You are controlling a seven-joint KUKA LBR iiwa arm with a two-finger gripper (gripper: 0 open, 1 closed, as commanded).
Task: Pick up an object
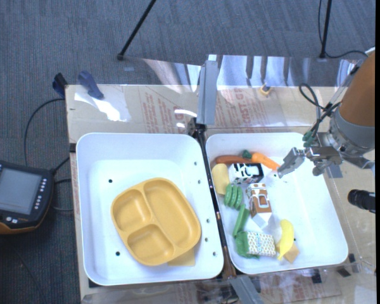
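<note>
My gripper (310, 166) hangs over the upper right part of the right bin (332, 217), open, with nothing between its fingers. One grey finger (291, 162) points left toward an orange carrot (265, 161). Toy food lies along the bin's left half: a brown sausage (228, 160), a black-and-white box (247, 171), a pale yellow piece (220, 178), green pea pods (234, 196), a brown-and-white carton (260, 201), a banana (285, 238) and a green patterned packet (258, 243). All of these lie left of and below the gripper, apart from it.
The left bin (98, 170) holds a yellow divided plate (155, 220). A metal post (207, 94) stands behind the seam between the bins. A handheld pendant (16, 195) lies on the floor at the far left. The arm (361, 106) comes in from the right.
</note>
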